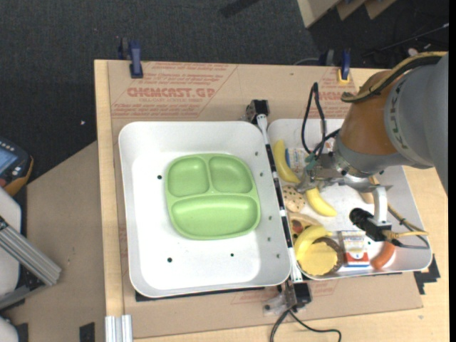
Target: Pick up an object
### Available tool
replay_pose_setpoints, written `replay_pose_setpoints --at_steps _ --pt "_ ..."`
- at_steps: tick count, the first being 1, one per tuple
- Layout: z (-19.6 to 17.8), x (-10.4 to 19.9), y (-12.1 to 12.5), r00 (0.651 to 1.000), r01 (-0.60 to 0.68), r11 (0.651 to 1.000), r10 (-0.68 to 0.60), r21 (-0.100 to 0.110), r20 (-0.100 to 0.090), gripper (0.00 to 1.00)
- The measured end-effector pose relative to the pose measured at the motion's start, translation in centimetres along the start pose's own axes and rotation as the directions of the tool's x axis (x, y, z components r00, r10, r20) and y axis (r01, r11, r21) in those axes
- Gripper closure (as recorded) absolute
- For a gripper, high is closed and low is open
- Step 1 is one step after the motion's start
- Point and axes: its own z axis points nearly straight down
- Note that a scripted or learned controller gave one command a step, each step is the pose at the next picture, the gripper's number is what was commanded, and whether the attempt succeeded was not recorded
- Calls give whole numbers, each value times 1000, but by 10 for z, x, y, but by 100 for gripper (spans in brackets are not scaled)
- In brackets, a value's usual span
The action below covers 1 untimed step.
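In the camera view, the arm [420, 112] reaches in from the right, and its claw [311, 179] is low over the left part of the right bin [413, 198]. The claw is seen from above and partly masked by the wrist, so it cannot be told whether it is wide or narrow. Nothing can be seen held in it.

The right bin holds all the loose objects. One banana [283, 164] lies against the bin's left wall, with its long axis running along that wall. It sits just to the view's left of the claw. A second banana [320, 204] lies just below the claw in the view, toward the near edge of the counter [178, 91]. Its long axis runs on a diagonal from upper left to lower right. A round yellow cup [315, 254], a red-and-white packet [354, 251] and an orange-red piece [385, 256] sit farther toward the near rim.

The left bin [142, 162] holds a green divided plate [211, 194], well apart from the claw.

The second banana looks like the closest target. A grasp would likely need the claw to close across its diagonal axis rather than along it.
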Motion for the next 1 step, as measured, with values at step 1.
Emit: replay_pose_setpoints --at_steps 1 --pt "-108 73 46 1000 0 1000 0 -10 -2 100"
